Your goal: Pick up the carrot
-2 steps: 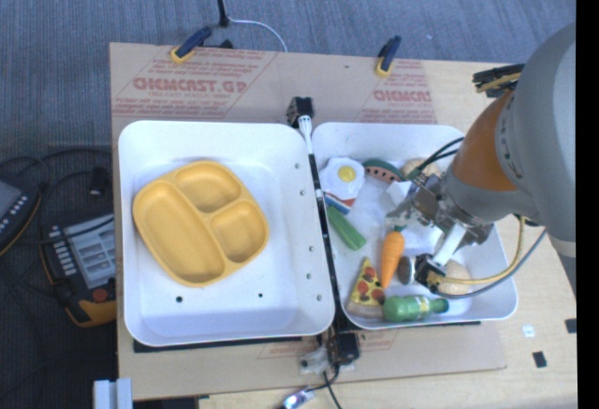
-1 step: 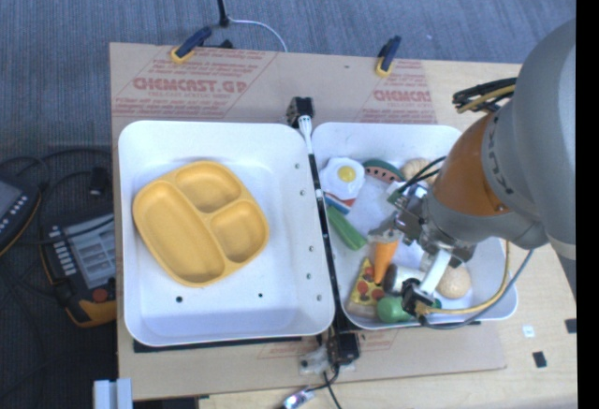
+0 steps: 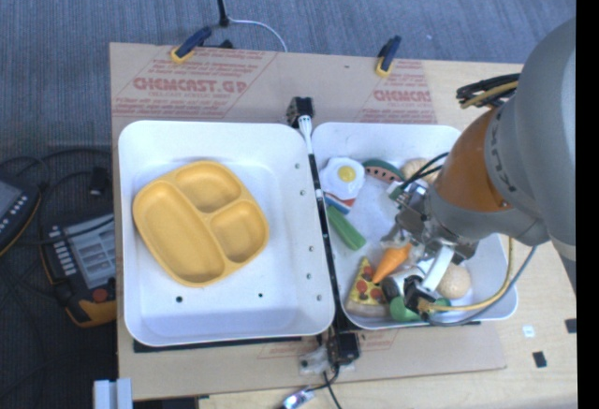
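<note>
Our grey two-finger gripper (image 3: 418, 259) hovers beside the small orange toy carrot (image 3: 392, 260); grip state unclear. We should centre over it, then close squarely.

Orange carrot (image 3: 393, 259), yellow divided plate (image 3: 199, 221), white bins (image 3: 150, 140)

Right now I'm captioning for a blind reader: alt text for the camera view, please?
A grey and orange robot arm's hand hangs over the right white bin, beside an orange carrot lying among toy foods. The left white bin holds a yellow divided plate.
</note>
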Robot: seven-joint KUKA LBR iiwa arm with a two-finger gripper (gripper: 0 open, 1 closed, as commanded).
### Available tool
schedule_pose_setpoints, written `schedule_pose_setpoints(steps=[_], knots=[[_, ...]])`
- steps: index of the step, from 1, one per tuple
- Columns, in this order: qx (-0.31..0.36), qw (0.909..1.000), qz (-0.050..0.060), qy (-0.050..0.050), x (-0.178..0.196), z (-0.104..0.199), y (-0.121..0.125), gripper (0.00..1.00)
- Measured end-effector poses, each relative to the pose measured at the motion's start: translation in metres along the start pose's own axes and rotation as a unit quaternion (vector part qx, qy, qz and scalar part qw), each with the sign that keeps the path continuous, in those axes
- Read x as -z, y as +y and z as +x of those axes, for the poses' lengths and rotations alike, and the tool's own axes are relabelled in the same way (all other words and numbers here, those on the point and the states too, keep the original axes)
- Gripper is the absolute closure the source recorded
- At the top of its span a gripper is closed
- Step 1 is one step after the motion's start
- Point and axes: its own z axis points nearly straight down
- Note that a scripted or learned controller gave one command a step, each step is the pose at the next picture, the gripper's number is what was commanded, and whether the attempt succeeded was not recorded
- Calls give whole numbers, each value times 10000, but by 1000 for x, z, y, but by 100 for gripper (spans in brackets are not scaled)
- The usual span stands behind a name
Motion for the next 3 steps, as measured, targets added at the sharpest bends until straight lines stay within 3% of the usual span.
schedule_pose_setpoints(steps=[1, 2, 3], knots=[[-1716, 9851, 82, -40, 85, 11, -32, 100], [652, 9978, 85, 4, -11, -20, -9, 100], [-1266, 9919, 84, -36, 85, 32, -48, 100]])
